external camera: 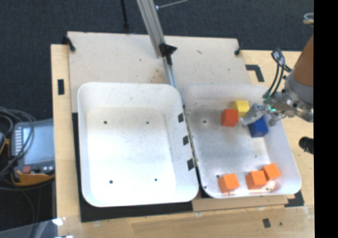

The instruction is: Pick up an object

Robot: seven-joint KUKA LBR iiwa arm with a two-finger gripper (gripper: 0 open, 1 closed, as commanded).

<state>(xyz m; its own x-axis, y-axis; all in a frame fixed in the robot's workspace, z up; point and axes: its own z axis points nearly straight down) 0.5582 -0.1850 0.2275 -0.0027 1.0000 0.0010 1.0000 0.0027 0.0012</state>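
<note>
Bench (148, 52): a pale wooden top is seen, with two shallow white bins set side by side on it.
Left bin (84, 100): it is placed toward 9 o'clock of the view; only small dark specks are seen on its floor.
Right bin (285, 150): it is placed toward 3 o'clock, touching or almost touching the left bin along the middle edge.
Arm (302, 76): it is seen entering from 3 o'clock, with the orange band above the grey wrist.
End effector (257, 116): it is found low over the upper part of the right bin. The blue block (258, 126) is seen just at its tip, but whether the block is between the fingers cannot be told, and the width of the opening cannot be told either.
Yellow block (242, 106): it lies at 10 o'clock of the blue block, near it.
Red-orange block (229, 117): it is touching or just beside the yellow block, at its 7 o'clock.
Three orange blocks (256, 179): they are lined along the 6 o'clock wall of the right bin, well apart from the end effector.
Metal rail (148, 10): it is seen slanting from 12 o'clock down to between the bins.
</note>
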